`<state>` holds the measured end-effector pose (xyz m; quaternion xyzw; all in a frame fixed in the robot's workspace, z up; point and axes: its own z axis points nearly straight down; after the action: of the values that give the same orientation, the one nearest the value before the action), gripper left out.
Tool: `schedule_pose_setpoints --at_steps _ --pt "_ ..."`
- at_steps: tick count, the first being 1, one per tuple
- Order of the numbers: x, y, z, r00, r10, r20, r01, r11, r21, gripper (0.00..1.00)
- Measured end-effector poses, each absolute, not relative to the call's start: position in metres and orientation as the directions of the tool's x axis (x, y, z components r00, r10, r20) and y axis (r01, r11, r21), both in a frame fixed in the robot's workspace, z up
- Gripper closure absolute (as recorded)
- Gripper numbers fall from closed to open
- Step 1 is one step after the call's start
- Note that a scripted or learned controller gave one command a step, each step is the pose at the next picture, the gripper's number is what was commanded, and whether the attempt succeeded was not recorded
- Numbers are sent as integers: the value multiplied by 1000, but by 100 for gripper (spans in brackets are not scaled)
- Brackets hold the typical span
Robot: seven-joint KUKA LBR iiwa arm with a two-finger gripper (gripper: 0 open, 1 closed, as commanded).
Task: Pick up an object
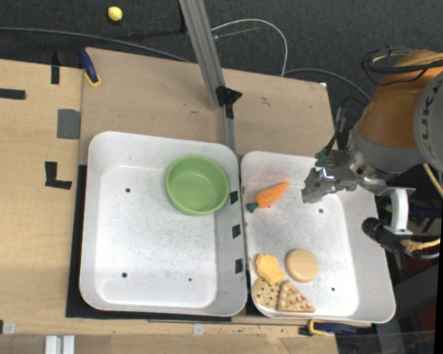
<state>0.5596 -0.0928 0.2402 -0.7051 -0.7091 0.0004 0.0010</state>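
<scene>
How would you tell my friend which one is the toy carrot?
Look in the right white bin, at its upper left part near the divider. The toy carrot lies there alone, left of the gripper. It is long and orange with a green tip; the other foods are rounder and tan.

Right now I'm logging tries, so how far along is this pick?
Nothing looks picked yet. The toy carrot lies on the right bin floor; the round biscuit and other toy foods sit near that bin's front edge, and the green bowl sits in the left bin. In hand: the hand hangs over the right bin beside the carrot. Left: grasping and lifting.
</scene>
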Motion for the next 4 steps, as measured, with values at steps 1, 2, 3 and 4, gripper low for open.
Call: schedule_pose_setpoints --at_steps 1,2,3,4 --pt "577 -39 237 -7 1000 2 1000 7 -1 100" --pt "605 8 223 -6 1000 0 1000 6 -1 100" --pt "631 56 235 -7 1000 2 1000 7 1 100" --pt "667 96 238 -6 1000 1 1000 6 1 100"
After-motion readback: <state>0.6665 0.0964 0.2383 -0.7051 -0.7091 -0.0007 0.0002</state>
